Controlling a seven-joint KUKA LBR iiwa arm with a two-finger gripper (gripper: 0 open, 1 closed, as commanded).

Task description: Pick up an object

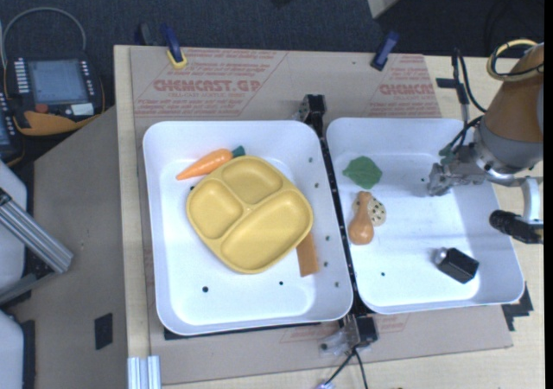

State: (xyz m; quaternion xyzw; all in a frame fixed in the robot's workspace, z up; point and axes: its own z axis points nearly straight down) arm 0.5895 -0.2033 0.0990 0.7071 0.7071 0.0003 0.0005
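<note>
Green leaf [362,172] and black block [456,264] flank the gripper [438,181], grip state unclear.

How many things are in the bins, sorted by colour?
Yellow: 1, the divided plate
Orange: 2, the carrot and a flat orange piece beside the plate
Green: 1, the leafy thing
Tan: 1, the pear-shaped thing
Black: 1, the small block
Total: 6

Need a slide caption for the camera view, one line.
Grey arm's tool above right white bin near green leaf toy; yellow divided plate in left white bin.
</note>
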